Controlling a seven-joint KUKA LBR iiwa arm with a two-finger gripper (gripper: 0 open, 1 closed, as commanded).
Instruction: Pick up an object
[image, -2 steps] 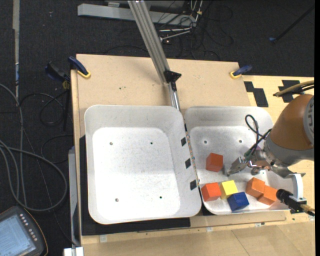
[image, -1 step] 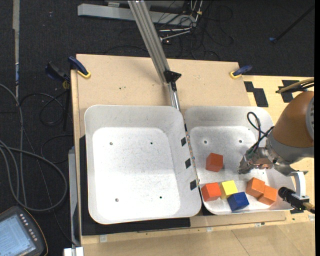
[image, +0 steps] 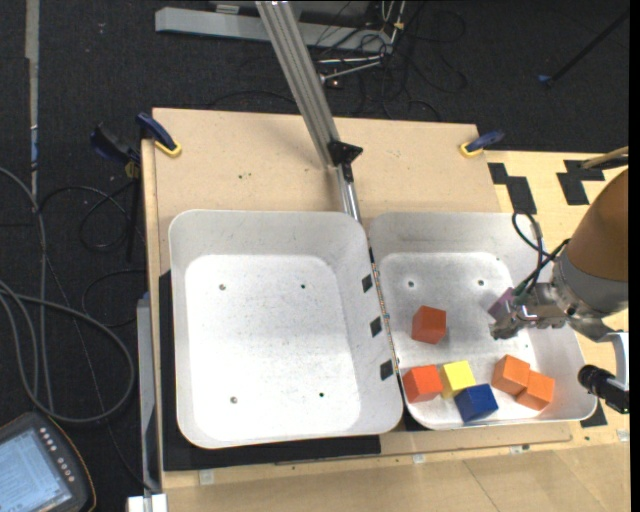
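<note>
The gripper (image: 503, 315) hangs over the right bin (image: 440, 262), near that bin's right wall, with the arm (image: 600, 250) reaching in from the right; whether its fingers are open or closed cannot be told, and nothing is seen between them. Six blocks lie in the right bin; a lone orange block (image: 429, 324) sits near the bin's middle, to the left of the gripper and apart from it. Along the bin's near wall lie another orange block (image: 423, 382), a yellow block (image: 458, 375) touching it, and a blue block (image: 477, 402) just beside the yellow one; two more orange blocks (image: 524, 381) sit touching each other in the bin's near right corner, below the gripper. The left bin (image: 265, 325) sits beside the right bin on the worktop (image: 250, 160).
</note>
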